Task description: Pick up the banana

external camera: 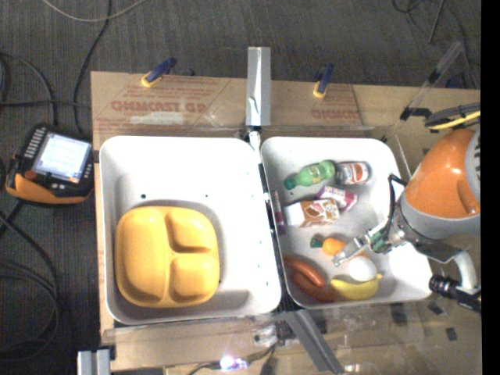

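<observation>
The banana point(356, 288) lies at the front edge of the right bin point(388, 156), touching a white egg point(360, 269) and beside a red sausage point(307, 279). The hand point(353, 249) hovers just above the egg, near a small carrot point(333, 246); whether it's clenched or released, I cannot tell.

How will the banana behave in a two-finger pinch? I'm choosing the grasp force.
The banana looks curved and smooth, so it may twist or slip in the gripper. It lies against a white egg-like ball and beside a sausage, so a push would probably nudge both. It looks rigid, probably plastic.
</observation>
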Controlling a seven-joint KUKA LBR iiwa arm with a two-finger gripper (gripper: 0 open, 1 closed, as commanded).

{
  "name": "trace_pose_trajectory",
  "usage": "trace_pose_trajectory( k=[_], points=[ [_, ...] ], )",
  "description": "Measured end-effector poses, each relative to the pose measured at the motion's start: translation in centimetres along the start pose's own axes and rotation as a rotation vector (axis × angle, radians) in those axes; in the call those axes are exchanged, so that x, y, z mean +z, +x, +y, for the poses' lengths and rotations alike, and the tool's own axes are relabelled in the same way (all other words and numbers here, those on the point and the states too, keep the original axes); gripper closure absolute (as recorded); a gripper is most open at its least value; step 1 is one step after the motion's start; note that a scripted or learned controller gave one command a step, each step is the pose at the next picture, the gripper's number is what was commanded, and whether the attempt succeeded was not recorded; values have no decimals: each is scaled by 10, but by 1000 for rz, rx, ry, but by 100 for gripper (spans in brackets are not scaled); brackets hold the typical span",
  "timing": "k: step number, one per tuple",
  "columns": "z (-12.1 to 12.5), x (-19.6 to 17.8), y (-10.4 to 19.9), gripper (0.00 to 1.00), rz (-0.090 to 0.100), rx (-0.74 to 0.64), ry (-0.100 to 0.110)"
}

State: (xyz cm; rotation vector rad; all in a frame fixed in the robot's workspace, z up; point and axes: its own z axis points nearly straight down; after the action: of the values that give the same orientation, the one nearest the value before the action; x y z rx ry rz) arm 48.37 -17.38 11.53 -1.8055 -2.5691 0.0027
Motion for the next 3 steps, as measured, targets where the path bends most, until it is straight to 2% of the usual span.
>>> trace_pose_trajectory(
  k=[1, 2, 3],
  points=[
    [16, 25, 36, 0, -11, -62, -8],
    [23, -82, 63, 0, -2, -90, -1],
    [25, 21, 67, 0, -1, -153, -3]
  ],
)
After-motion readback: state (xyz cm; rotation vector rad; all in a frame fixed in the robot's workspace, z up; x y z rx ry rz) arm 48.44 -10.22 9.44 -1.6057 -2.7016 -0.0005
